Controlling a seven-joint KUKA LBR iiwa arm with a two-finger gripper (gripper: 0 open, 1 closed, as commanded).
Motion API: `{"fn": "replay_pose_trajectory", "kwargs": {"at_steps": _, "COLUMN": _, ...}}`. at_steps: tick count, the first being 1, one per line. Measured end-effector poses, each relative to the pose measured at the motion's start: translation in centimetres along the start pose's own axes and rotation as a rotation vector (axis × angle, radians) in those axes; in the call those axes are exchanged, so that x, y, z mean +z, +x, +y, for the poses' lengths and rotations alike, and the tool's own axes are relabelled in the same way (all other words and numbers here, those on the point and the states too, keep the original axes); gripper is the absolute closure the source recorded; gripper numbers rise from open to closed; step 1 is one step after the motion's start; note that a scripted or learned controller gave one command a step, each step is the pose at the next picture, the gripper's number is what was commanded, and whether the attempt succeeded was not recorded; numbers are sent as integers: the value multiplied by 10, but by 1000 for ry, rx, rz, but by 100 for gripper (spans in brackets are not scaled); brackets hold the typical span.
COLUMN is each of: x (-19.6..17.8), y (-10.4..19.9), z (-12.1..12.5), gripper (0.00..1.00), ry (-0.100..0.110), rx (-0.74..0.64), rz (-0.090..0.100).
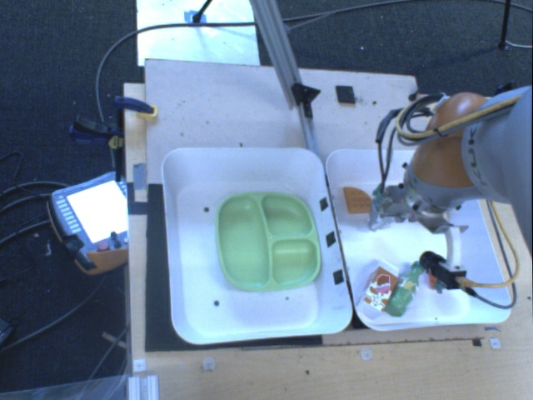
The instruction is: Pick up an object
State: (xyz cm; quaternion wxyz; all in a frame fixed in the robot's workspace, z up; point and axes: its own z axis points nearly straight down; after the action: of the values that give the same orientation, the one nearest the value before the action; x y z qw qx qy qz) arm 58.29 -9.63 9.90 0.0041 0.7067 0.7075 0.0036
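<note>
- Nearest me, front of the right bin [500, 307]: green bottle [405, 290] lying on its side, touching a red-and-white packet [380, 288]. I'd go for the bottle; probably light, stiff plastic, smooth and round so it may roll. Best taken across the middle of the body.
- Packet looks thin, flat, crinkly; harder to pinch off the floor.
- Left bin [191, 307]: green divided plate [268, 241], wide, likely tough to grip.
- Further back, right bin: my hand [385, 215] hangs low beside an orange wedge [357, 199], near the divider. Can't tell its state; nothing seen between them.
- Bench [216, 98] behind.
</note>
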Motion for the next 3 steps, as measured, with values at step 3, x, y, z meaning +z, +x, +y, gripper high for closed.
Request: {"fn": "replay_pose_trajectory", "kwargs": {"at_steps": 3, "x": -163, "y": -5, "z": 5, "gripper": 100, "ry": 4, "rx": -3, "rz": -1}}
